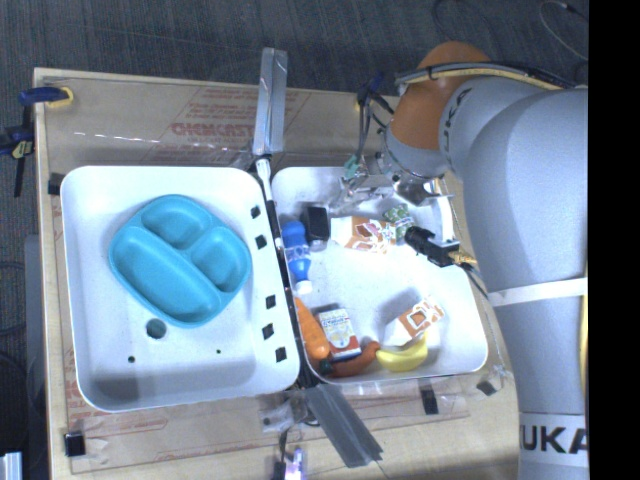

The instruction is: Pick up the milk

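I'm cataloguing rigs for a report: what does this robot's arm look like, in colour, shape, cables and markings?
The thick, rounded grey arm has an orange band above the wrist. Thin dark cables run beside the wrist, and dark letters "UKA" are visible on its lower casing.

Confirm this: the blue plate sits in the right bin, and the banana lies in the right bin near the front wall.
Wrong about the plate. The camera view shows the blue plate in the left bin, not the right. The rest holds: the banana lies in the right bin near its front wall.
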Action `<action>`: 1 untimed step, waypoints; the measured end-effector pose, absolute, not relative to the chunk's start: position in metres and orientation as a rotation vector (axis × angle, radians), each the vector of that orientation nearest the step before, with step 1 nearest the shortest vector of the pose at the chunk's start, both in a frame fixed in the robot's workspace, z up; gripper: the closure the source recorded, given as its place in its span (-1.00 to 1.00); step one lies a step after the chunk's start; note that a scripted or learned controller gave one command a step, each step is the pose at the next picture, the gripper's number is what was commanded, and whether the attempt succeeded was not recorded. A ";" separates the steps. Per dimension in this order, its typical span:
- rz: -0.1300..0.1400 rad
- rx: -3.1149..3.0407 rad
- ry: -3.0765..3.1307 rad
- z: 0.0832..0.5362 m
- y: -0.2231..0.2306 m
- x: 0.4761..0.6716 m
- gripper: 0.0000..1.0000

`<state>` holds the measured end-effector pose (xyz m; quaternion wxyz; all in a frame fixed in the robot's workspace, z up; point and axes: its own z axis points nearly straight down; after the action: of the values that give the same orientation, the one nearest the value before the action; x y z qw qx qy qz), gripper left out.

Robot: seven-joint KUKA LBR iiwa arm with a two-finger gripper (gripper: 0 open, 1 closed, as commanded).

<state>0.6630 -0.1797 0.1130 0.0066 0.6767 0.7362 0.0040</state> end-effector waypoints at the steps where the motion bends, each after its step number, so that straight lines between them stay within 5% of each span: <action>1: -0.005 2.189 2.259 0.125 -0.203 0.657 1.00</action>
<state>0.6567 -0.2031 0.1249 -0.0023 0.6959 0.7182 -0.0016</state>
